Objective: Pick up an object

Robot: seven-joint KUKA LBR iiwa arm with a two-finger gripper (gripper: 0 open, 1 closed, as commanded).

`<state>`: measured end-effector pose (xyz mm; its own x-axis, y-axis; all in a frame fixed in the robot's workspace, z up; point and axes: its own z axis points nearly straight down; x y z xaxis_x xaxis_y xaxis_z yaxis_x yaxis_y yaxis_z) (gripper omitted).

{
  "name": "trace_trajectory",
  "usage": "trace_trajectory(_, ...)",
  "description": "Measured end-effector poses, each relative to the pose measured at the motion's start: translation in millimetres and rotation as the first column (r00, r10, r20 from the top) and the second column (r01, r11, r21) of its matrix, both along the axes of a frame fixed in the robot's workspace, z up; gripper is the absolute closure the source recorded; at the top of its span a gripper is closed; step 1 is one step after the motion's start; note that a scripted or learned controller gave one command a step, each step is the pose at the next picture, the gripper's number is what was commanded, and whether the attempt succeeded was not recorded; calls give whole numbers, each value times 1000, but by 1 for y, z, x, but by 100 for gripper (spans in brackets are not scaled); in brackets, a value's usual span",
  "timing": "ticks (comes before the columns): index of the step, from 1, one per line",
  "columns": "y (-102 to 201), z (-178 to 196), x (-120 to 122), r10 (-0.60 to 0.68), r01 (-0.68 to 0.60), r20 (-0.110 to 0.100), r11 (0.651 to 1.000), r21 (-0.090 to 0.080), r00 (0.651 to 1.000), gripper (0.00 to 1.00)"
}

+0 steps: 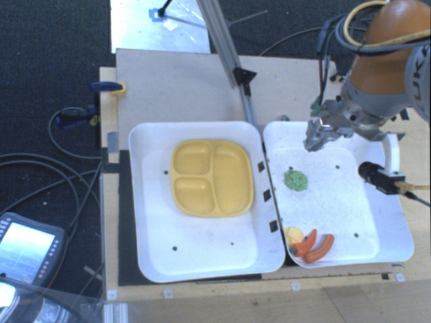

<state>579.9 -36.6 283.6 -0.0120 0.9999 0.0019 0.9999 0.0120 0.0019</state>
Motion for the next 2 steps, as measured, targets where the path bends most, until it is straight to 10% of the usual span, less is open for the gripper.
trace_trajectory(2, 108, -35, -7, 0, 0, -3, 1000, 0, 1000, 100)
